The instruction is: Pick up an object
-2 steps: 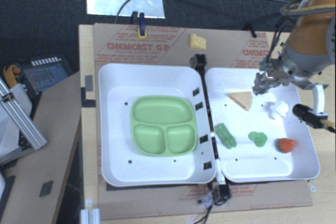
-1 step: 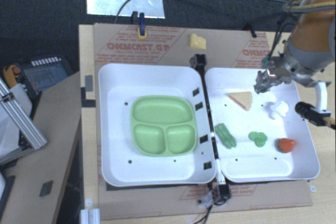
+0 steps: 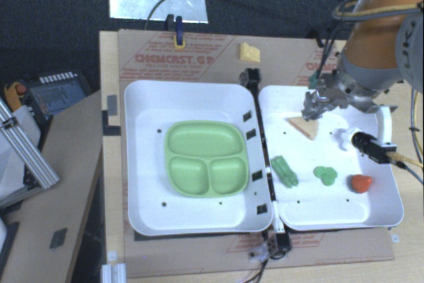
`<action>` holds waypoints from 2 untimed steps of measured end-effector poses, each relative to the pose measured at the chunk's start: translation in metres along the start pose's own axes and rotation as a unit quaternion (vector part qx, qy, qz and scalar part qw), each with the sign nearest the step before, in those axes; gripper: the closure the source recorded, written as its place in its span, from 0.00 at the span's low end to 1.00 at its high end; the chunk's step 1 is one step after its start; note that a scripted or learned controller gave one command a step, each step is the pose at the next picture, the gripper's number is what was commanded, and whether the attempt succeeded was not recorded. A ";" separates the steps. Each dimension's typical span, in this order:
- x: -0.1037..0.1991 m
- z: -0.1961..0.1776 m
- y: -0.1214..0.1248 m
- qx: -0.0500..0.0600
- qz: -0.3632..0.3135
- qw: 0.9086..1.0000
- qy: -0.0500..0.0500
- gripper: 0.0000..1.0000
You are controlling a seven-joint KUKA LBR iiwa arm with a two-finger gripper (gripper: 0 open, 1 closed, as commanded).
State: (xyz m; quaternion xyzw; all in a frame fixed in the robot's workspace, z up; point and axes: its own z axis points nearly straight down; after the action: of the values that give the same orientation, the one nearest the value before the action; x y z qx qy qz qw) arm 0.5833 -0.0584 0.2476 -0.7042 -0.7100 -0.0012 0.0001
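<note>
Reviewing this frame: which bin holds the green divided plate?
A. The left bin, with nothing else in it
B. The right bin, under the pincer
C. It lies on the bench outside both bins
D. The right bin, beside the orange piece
A: the green divided plate lies alone in the left bin, while the pincer hangs over the right bin, which holds the small pieces.

Right bin (image 3: 381,212) has open floor in front; wedge (image 3: 301,127), pickle (image 3: 284,170), broccoli (image 3: 325,174), tomato (image 3: 360,183) are spread apart. Tray (image 3: 205,158) hogs the left bin's (image 3: 142,142) middle.
</note>
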 end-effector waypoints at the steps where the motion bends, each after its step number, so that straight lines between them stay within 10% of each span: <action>1: 0.055 0.015 -0.002 0.000 -0.001 1.000 0.000 1.00; 2: 0.100 0.022 -0.014 0.001 0.000 1.000 0.000 1.00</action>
State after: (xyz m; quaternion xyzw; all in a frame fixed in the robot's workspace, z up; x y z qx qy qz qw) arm 0.5683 0.0411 0.2260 -0.7040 -0.7102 -0.0007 0.0005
